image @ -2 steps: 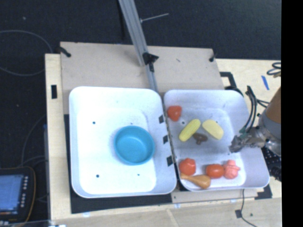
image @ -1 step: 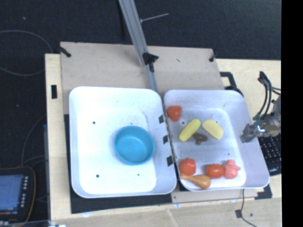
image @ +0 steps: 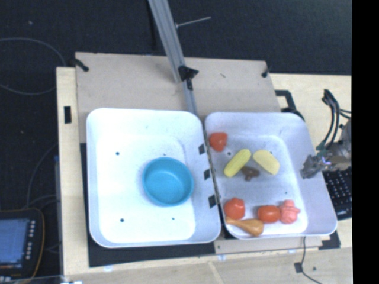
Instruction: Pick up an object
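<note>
- Bench (image: 71, 176): pale wood, bearing two shallow white bins side by side.
- Left bin (image: 112, 129): holds a single blue bowl (image: 168, 181), set right of centre, mouth upward.
- Right bin (image: 296, 141): holds all the small toy foods listed below.
- Arm (image: 339, 141): enters at the right edge; just its dark wrist end and some cables can be seen, over the right bin's outer rim.
- Gripper (image: 312, 165): at the right bin's right rim, well apart from every toy food; it has hold of nothing, and how far it is open cannot be told.
- Two yellow corn cobs: the left cob (image: 237, 162) has its long axis slanting from lower left to upper right; the right cob (image: 266, 161) slants from upper left to lower right. A small brown piece (image: 251, 173) lies just below, between them.
- Orange pear-shaped piece (image: 249, 225): at the near rim, narrow end pointing left.
- Red pieces: one (image: 218, 141) at the far left corner, one (image: 234, 208) just above the pear shape, one (image: 268, 213) beside a pink piece (image: 289, 212).
- No legible writing on any item.
</note>
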Controlling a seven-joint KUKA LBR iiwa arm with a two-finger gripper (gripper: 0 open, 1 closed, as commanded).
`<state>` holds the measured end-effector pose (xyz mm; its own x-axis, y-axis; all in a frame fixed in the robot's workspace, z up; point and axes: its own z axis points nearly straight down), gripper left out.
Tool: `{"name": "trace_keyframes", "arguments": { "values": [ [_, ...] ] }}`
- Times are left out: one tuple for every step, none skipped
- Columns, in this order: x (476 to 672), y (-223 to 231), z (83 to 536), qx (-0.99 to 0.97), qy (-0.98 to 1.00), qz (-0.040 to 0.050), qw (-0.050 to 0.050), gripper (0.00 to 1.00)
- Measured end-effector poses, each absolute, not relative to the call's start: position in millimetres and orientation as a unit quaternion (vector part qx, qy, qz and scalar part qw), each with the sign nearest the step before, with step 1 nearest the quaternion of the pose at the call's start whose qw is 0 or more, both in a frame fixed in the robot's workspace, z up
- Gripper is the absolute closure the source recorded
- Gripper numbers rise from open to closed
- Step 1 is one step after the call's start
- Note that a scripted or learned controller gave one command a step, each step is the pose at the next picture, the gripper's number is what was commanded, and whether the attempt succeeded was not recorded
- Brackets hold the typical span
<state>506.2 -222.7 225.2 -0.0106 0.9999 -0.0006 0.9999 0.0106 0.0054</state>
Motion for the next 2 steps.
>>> {"name": "trace_keyframes", "arguments": {
  "values": [
    [531.5, -165.0, 234.3, 0.703, 0.711, 0.0026, 0.002, 1.00],
    [551.1, -109.3, 244.3, 0.703, 0.711, 0.0020, 0.000, 1.00]
  ]
}}
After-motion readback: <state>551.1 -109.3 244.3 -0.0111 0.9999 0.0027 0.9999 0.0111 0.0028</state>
